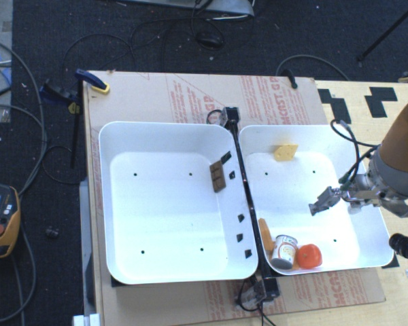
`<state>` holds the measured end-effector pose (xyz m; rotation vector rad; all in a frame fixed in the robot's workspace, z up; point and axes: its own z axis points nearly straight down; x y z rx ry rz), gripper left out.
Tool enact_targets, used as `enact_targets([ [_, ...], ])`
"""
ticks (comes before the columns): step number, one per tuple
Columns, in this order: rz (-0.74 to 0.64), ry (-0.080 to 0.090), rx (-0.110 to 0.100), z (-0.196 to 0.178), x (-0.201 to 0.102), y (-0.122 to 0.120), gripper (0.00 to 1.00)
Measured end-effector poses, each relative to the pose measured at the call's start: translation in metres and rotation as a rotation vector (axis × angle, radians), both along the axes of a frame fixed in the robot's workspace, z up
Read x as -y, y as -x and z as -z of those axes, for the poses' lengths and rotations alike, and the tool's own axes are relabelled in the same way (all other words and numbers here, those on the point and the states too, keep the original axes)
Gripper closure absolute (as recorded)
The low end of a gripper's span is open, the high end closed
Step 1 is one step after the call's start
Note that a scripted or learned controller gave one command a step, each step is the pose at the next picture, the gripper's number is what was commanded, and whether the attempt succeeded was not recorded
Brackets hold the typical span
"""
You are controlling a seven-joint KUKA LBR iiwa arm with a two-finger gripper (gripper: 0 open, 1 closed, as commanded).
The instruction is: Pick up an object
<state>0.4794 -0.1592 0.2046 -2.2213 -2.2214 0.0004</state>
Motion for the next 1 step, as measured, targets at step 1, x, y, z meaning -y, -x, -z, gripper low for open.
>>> enact_targets([
  [1, 0.002, 0.002, 0.003, -0.0488, 0.0424, -0.0182, 0.0],
])
